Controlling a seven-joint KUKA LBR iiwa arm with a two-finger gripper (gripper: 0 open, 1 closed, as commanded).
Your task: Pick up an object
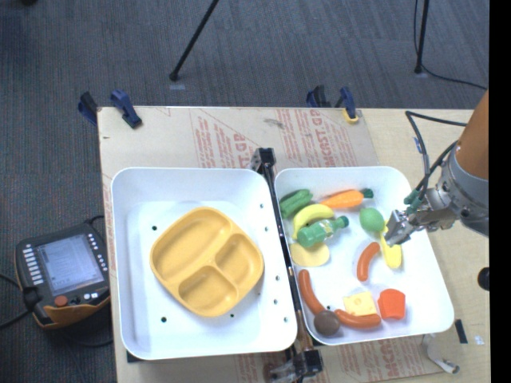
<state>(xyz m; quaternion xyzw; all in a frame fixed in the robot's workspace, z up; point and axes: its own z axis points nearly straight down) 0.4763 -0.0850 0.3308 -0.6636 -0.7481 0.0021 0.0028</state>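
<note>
The two-finger gripper (397, 231) is positioned over the right side of the right white bin (415, 183). A small yellow elongated plastic piece (391, 254) is seen just below the fingertips, its long axis running roughly toward and away from the camera. Its upper end is covered by the gripper, so contact cannot be confirmed, and whether the pincer is open or closed cannot be told. A red curved sausage (366, 260) lies just beside it. A yellow 3-compartment plate (207, 260) rests in the left white bin (132, 190).

Yellow tray (207, 269) in white bin (128, 190); orange carrot (343, 199), green lime (371, 219), red sausage (366, 260).
</note>
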